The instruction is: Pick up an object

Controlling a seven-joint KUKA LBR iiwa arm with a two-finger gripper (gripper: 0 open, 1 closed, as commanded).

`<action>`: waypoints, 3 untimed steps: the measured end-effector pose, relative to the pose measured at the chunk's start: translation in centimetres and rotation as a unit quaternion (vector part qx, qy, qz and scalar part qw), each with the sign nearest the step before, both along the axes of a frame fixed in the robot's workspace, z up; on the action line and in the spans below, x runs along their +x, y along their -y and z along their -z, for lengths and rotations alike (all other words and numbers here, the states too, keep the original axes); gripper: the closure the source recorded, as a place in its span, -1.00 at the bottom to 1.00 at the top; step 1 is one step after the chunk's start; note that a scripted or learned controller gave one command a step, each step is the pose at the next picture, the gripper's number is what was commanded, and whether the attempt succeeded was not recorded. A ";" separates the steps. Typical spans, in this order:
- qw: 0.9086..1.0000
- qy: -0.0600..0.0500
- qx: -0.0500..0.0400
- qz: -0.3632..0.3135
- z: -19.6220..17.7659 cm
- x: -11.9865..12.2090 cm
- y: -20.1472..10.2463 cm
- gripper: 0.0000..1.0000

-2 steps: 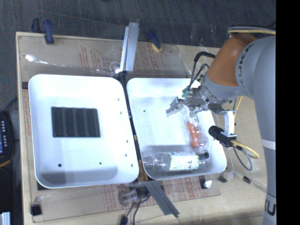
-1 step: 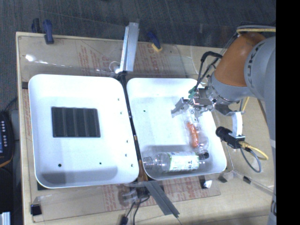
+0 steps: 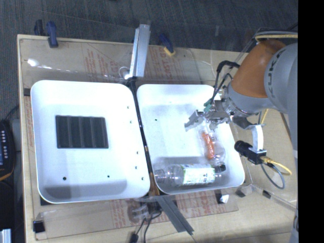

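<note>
My gripper (image 3: 204, 119) hangs over the right-hand part of the right bin (image 3: 167, 97). Just below it in the view lies a slim orange object (image 3: 208, 143) with a clear end, pointing toward the bin's front right corner. Its upper end reaches the gripper, and I cannot tell whether they touch. A clear plastic bottle (image 3: 188, 175) with a pale label and a dark cap lies on its side along the right bin's front wall. A black ribbed rectangular block (image 3: 82, 131) lies flat in the left bin (image 3: 45, 100).
The grey arm with its orange band (image 3: 255, 77) reaches in from the right above the right bin's rim. A metal bar (image 3: 139, 49) stands behind the seam between the bins. Blue clamps (image 3: 51, 33) sit on the bench's far edge.
</note>
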State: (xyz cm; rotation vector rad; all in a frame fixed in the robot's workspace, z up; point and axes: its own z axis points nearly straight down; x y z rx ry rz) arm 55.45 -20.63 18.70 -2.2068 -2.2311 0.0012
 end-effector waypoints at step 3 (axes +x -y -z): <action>0.995 -0.003 0.001 0.100 7.3 1.5 -1.3 -1.00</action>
